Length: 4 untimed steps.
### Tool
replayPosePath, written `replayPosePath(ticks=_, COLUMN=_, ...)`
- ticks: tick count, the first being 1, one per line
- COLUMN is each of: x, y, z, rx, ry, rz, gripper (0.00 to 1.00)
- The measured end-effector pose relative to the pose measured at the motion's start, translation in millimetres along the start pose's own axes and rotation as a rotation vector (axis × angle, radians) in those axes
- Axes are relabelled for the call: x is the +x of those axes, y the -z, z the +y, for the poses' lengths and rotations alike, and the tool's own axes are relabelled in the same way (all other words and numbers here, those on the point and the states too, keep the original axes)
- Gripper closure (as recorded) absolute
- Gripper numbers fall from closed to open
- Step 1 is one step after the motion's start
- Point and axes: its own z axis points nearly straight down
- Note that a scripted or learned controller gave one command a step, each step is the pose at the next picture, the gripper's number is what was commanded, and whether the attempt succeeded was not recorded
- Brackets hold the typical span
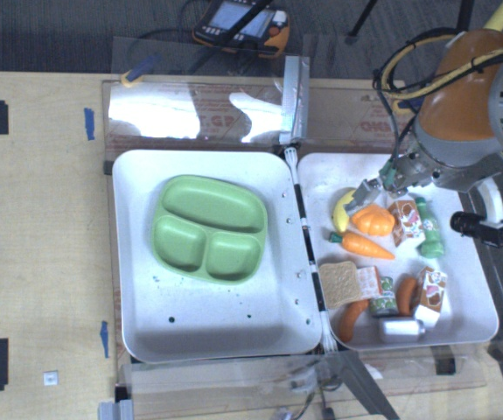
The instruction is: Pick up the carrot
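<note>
You've got the arm (465, 103) bent in from the right, gripper (375, 188) low over the right bin (474, 322), just above the carrot (369, 246), can't tell its state.

Carrot (369, 245): orange, tapered, small green stub at left end. Lies flat in right bin (474, 318), long axis slanted, thick end left, tip pointing right and slightly down. Just below round orange toy (373, 220), touching or nearly so. Above bread slice (338, 282). Not gripped, resting free.

The claw (375, 185) hovers just above the carrot (367, 245) in the right bin (483, 318).
</note>
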Motion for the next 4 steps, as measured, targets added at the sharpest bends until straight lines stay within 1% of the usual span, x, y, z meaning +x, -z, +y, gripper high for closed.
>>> replayPosePath(ticks=1, x=-46, y=-65, z=24, rx=-0.006, ry=0.008, rz=-0.005, gripper=0.0)
replayPosePath(ticks=2, x=-5, y=-92, z=-19, rx=-0.006, ry=-0.036, rz=-0.003, gripper=0.0)
replayPosePath(ticks=3, x=-6, y=-82, z=-19, rx=-0.009, ry=-0.038, rz=-0.004, gripper=1.0)
replayPosePath(ticks=4, x=16, y=6, z=6, rx=-0.002, ry=-0.062, rz=-0.002, gripper=1.0)
